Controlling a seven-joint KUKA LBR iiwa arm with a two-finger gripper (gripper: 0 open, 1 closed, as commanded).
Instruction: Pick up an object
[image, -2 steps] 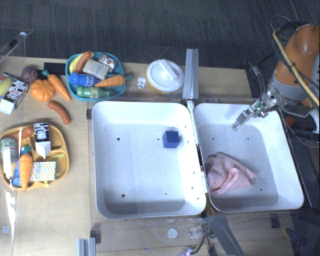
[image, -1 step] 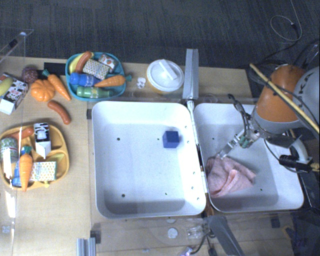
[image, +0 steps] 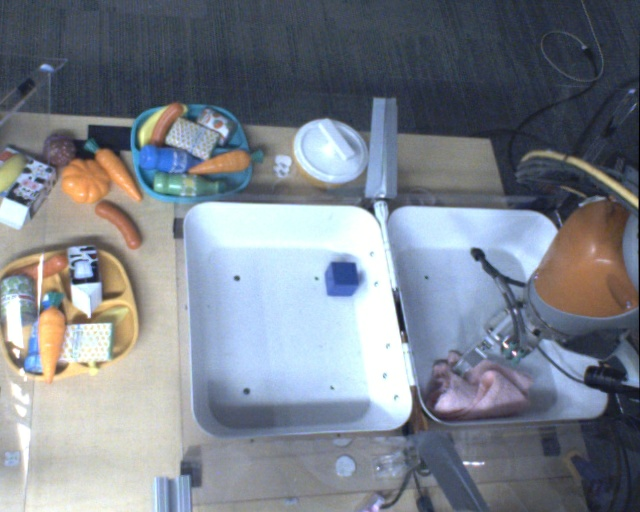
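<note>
Grasp step. The tool (image: 470, 362) sits low at the pink cloth (image: 482, 391) in the right bin's (image: 440, 250) front corner; whether it grips is unclear. Next: pinch firmly, then lift straight.

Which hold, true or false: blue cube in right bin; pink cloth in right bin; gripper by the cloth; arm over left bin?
1. The blue cube lies in the right bin. False: it lies in the left bin.
2. The pink cloth lies in the right bin. True.
3. The gripper is at the cloth's upper edge. True.
4. The arm is over the left bin. False: it is over the right bin.
</note>
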